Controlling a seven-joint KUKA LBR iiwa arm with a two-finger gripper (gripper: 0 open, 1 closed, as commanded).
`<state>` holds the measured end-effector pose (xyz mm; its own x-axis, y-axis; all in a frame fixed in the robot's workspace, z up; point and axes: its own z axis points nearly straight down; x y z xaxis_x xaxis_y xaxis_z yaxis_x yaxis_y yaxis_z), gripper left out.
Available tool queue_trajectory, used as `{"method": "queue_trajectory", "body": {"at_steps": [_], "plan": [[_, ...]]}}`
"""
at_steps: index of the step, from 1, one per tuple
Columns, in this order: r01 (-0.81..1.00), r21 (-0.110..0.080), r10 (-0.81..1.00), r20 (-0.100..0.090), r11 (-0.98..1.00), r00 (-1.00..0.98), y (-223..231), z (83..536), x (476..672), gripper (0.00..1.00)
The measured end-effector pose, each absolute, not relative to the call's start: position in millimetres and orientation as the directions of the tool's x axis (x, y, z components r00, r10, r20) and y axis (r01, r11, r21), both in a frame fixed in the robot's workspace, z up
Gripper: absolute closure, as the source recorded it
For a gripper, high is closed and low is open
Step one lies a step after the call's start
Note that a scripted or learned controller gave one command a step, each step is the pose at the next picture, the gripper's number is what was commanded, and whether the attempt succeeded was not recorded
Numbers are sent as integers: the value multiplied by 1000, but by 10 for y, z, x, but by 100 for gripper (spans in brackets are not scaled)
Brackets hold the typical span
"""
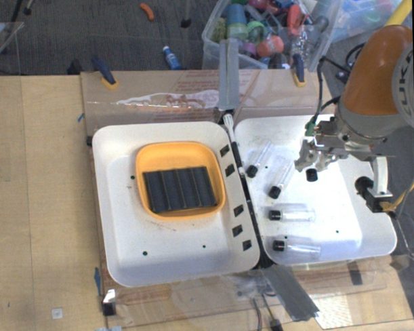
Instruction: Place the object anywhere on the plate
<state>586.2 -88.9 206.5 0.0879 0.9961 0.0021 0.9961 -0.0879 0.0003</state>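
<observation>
Camera view: the gripper (314,166) is being held low over the right bin (372,240), near its back wall. Whether anything is being gripped cannot be told. Four clear tubes with black caps are lying in this bin: one (257,158) and another (278,180) just left of the gripper, and two more, (291,213) and (295,246), in front of it. Well to its left, in the left bin (122,259), an orange plate (147,157) is being filled by a dark ridged block (179,189).
</observation>
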Motion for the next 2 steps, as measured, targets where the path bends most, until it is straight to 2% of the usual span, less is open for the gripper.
{"method": "queue_trajectory", "body": {"at_steps": [2], "plan": [[961,4,961,-1,277,-277,-533,2151,6671,100]]}}
